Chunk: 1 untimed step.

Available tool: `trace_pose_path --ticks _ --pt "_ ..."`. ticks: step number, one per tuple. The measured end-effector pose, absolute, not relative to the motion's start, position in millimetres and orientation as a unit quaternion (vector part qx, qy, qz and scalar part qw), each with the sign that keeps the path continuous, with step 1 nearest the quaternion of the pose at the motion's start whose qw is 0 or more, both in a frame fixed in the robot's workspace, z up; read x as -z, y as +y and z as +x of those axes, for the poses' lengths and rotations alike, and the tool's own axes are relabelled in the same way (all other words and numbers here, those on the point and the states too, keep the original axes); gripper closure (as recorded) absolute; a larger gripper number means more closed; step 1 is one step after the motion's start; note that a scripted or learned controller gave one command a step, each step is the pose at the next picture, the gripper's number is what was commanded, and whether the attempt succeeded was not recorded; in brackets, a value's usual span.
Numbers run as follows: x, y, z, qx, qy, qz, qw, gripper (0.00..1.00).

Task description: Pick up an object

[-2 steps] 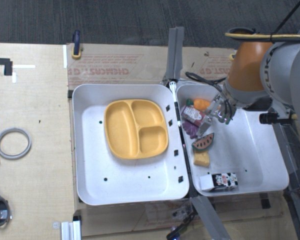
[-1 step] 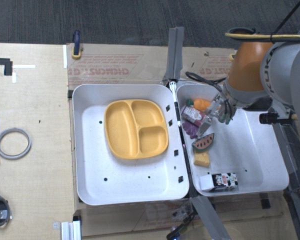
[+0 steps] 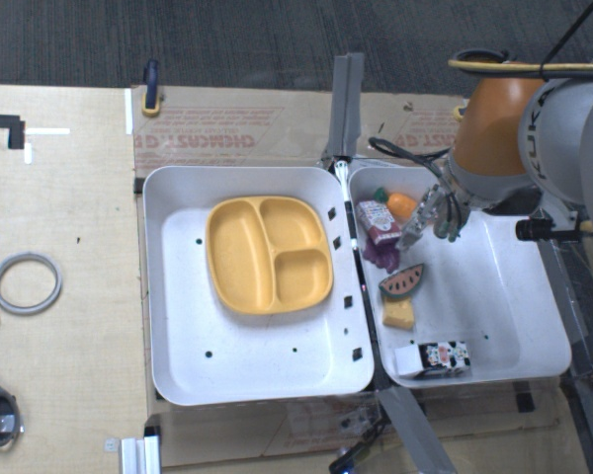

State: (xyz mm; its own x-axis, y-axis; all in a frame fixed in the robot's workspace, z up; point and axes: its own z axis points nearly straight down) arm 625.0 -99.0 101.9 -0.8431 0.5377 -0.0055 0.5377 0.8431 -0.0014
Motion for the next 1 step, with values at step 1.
trace_pose_path --ticks 1 --pt "-192.0 -23.7 627.9 0.0008 0.875 0.484 0.001 1.0"
